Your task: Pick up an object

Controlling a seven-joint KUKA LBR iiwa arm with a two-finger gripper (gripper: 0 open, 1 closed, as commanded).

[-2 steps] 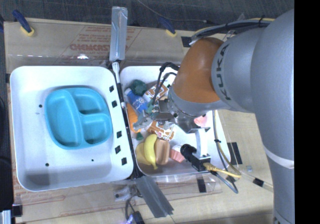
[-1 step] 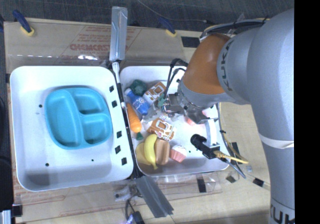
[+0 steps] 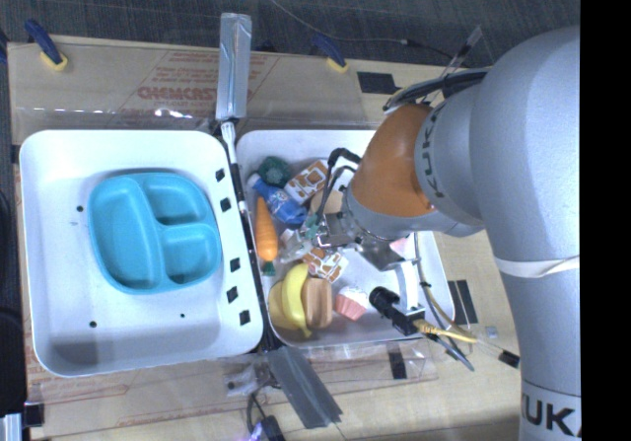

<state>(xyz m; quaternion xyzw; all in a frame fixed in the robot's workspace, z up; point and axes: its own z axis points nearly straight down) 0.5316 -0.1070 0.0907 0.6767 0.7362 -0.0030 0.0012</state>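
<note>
The arm's orange wrist hides much of the right bin [image 3: 446,306]; the gripper [image 3: 320,232] sits low among crowded toys, near a carrot [image 3: 265,229] and banana [image 3: 288,299], its grip impossible to tell.

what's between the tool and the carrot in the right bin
Nothing clearly visible. The tool is down among the clutter just right of the carrot, with small packets crowded round it; the wrist hides its tip.

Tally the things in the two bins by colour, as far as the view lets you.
Blue: 2, the tray and a wrapper
Orange: 1, carrot
Yellow: 1, banana
Green: 1
Pink: 1, cupcake
Brown: 1
Total: 7; others under the arm are unclear.
</note>
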